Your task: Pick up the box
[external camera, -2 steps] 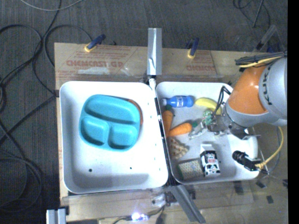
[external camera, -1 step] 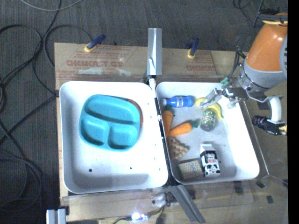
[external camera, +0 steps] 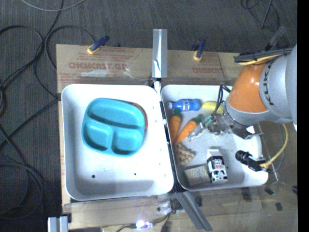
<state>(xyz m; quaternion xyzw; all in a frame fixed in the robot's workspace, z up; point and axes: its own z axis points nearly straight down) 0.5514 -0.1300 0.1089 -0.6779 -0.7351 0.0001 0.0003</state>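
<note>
Camera view: the gripper [external camera: 200,129] hangs low in the right bin [external camera: 251,180] beside a carrot [external camera: 187,129]. The box [external camera: 217,168], black-and-white print too small to read, sits near the front wall, apart. Cardboard [external camera: 104,64] reads, possibly, "CHEMCAST". Left bin [external camera: 72,178] holds a blue tray [external camera: 115,125].

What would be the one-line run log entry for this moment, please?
gripper: over right bin, beside carrots | box: on bin floor, apart from gripper | pick: not yet done
</note>
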